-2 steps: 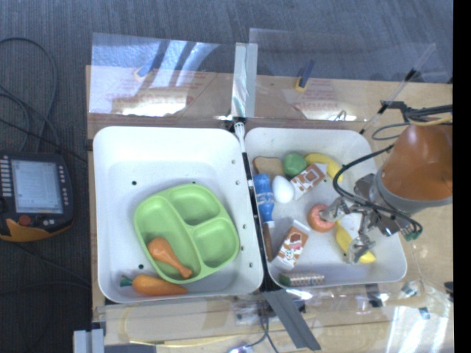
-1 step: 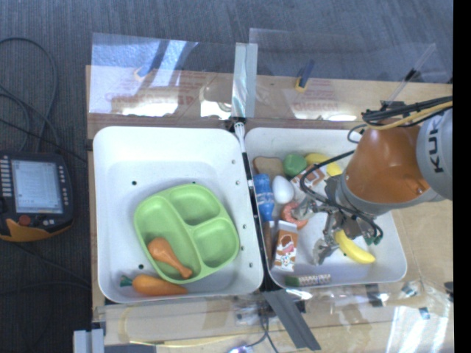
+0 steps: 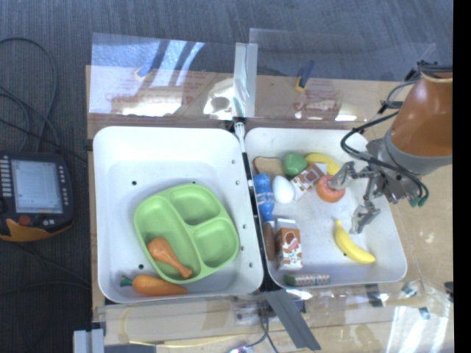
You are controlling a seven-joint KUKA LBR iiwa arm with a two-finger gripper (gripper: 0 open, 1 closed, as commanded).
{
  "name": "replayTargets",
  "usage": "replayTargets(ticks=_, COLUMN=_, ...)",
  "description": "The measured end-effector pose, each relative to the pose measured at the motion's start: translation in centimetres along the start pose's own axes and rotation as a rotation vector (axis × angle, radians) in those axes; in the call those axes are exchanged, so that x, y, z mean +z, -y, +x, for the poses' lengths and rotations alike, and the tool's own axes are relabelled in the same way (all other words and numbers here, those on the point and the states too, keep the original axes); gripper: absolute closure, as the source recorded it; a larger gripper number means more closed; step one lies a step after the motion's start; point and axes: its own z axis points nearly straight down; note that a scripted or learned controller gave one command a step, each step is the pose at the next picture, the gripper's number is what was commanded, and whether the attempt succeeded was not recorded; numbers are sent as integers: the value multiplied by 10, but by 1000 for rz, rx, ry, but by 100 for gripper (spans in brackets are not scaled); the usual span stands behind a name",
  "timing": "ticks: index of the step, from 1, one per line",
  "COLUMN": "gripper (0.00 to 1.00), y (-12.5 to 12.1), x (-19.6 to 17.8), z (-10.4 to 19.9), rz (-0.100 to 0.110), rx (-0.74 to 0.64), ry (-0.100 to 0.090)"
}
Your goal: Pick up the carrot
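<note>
Carrot (image 3: pixel 156 286) at near edge of left bin (image 3: pixel 110 197), just outside green divided plate (image 3: pixel 188 230), lying flat. Long axis roughly left-right across the view, slightly slanted; green stem end toward left, tapered tip toward right, under the plate's near rim. Not held, nothing touching it but bin floor and possibly the plate edge.

Drumstick toy (image 3: pixel 169 257) in plate's near-left compartment, just beyond carrot.

Right bin (image 3: pixel 394 267), near side: small flat packet (image 3: pixel 307 279) along near wall, brown carton (image 3: pixel 290 245) left of centre, banana (image 3: pixel 352 245) to the right.

Gripper (image 3: pixel 362 197) over right bin, well apart from carrot, right of the far cluster. Fingers spread, one near the tomato-coloured piece (image 3: pixel 330 189), other above the banana; nothing between them, released.

Further back in right bin: blue bottle (image 3: pixel 263 195) by the dividing wall, white egg (image 3: pixel 283 190), green round fruit (image 3: pixel 295 162), second banana (image 3: pixel 321 160), small carton (image 3: pixel 308 177).

Arm body (image 3: pixel 423 123) at right, orange band visible. Pendant (image 3: pixel 33 193) on floor far left.
</note>
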Motion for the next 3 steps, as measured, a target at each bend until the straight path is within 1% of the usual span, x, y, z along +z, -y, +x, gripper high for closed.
replayTargets(ticks=1, gripper=0, y=-13, x=62, z=9, rz=-1, rx=127, ry=0)
replayTargets(ticks=2, gripper=0, y=11, x=0, z=61, rz=1, rx=75, ry=-2)
replayTargets(ticks=3, gripper=0, y=18, x=58, z=61, rz=4, rx=184, ry=9)
